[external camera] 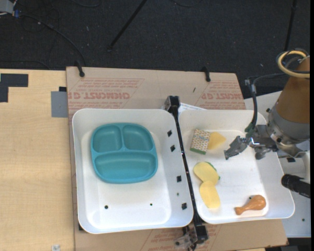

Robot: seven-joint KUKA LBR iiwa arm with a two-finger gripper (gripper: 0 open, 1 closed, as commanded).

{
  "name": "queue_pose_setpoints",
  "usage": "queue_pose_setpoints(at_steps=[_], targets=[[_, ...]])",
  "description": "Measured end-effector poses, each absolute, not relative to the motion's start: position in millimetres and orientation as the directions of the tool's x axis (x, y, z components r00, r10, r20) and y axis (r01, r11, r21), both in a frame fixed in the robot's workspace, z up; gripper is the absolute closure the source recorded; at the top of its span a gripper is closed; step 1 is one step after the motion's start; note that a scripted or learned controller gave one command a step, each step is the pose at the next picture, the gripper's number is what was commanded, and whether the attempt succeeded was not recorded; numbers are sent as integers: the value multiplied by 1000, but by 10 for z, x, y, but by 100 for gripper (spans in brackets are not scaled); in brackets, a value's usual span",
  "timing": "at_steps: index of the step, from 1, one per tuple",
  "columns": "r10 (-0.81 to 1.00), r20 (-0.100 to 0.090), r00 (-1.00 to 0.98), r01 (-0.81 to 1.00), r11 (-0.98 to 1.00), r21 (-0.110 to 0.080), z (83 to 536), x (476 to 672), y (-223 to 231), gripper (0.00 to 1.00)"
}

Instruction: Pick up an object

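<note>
Orange toy drumstick (250, 205) low in right bin (282, 213), below and well apart from pincer (233, 151).
Fingers spread, clasping nothing, over bare bin floor; yellow pieces (209, 184) lower left, checkered sponge (200, 140) left; teal divided plate (123, 152) in left bin (83, 203).

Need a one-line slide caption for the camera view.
Gripper hovers in the right bin near toy foods; teal divided plate sits in the left bin.
</note>
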State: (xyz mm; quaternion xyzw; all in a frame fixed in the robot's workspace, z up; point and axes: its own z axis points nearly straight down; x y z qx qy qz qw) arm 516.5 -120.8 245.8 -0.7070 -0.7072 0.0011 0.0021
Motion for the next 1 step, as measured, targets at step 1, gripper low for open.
queue_pose_setpoints(at_steps=[1], targets=[[1000,2,1,1000,-1,-8,1879,5176,-1298,0]])
